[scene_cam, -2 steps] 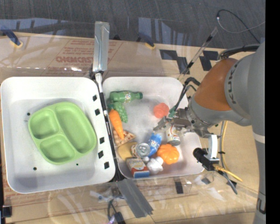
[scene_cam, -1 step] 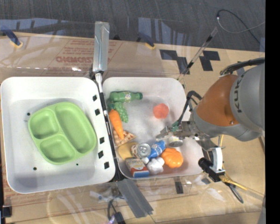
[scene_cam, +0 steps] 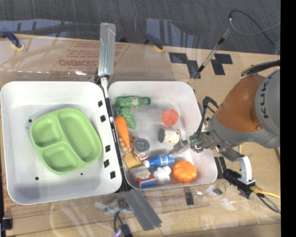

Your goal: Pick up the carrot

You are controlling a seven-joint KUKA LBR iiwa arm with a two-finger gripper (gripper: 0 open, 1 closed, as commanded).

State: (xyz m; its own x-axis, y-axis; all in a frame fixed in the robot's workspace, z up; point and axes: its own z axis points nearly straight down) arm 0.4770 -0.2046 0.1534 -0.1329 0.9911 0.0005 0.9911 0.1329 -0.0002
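While the pincer (scene_cam: 180, 145) hangs low over the right-hand side of the right bin (scene_cam: 200, 113), whether it is spread or pressed together cannot be told from this slanted view, and nothing is visibly caught in it. Just beside it, toward the bin's middle, lies a small cup (scene_cam: 169, 135) on its side; just below it sits an orange pumpkin (scene_cam: 184, 171), with a blue bottle (scene_cam: 161, 160) between the two. Up and a little left of the pincer rests a red tomato (scene_cam: 170, 116). Farther left stands a jar (scene_cam: 141, 147), and beyond it, well apart from the pincer across the clutter, the carrot (scene_cam: 122, 131) lies lengthwise along the bin's left wall, its tip toward the near end and a green bottle (scene_cam: 132, 102) touching or nearly touching its top. Farthest out, the left bin (scene_cam: 10, 147) holds a green divided plate (scene_cam: 65, 139). By the look of things the pick is in its approach stage, with the carrot not yet reached. The next move appears to call for a traverse leftward over the cup and jar, then a descent aligned across the carrot's narrow width. The wall close on one side and the jar on the other seem to leave little room for error.
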